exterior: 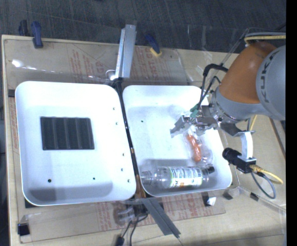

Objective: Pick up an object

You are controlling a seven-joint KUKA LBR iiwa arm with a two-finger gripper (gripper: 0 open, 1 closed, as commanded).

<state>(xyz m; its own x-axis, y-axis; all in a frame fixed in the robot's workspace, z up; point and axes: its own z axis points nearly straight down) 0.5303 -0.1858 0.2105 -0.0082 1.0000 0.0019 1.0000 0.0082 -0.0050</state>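
Observation:
My gripper [185, 125] hangs low over the right bin [153, 106], reaching in from the right, and its grey fingers point left and down. Just below and right of the fingertips lies an orange object in clear wrapping [195, 146]; I cannot tell whether the fingers touch it. A clear plastic bottle [178, 177] with a dark cap lies on its side along the bin's front wall. Nothing shows between the fingers.
The left bin [30, 111] holds a flat dark ridged panel [67, 133]. A metal bar [125, 50] stands at the back between the bins. Black cable and connector [240, 160] hang off the arm by the right bin's right rim.

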